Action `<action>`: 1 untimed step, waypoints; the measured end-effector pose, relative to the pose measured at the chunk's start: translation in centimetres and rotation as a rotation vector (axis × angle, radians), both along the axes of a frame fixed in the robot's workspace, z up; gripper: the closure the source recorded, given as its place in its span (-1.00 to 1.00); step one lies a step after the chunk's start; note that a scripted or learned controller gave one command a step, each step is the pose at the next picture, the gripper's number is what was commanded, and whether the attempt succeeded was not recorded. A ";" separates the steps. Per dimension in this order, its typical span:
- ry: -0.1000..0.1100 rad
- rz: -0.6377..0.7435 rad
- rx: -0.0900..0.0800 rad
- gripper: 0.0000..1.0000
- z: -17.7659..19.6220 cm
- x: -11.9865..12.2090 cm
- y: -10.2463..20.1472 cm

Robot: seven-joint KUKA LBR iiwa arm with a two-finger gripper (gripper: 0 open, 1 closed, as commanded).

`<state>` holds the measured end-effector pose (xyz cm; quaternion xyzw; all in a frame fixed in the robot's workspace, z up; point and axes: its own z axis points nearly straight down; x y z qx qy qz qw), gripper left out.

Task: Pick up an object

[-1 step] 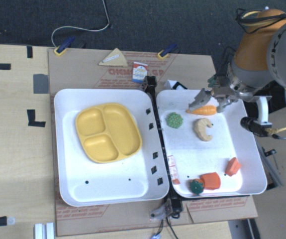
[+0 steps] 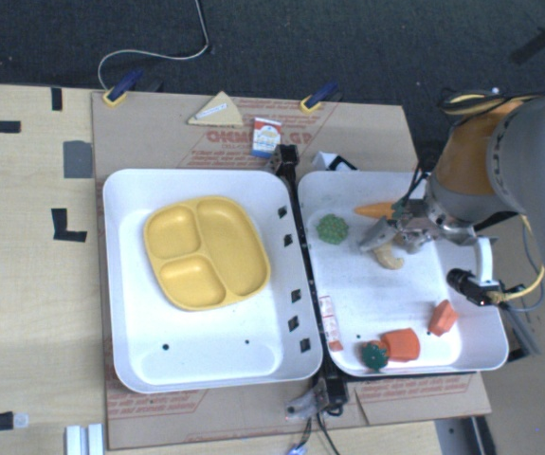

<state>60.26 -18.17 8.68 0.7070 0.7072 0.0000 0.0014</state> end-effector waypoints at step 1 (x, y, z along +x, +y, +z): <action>-0.003 0.000 -0.003 1.00 1.0 0.1 0.0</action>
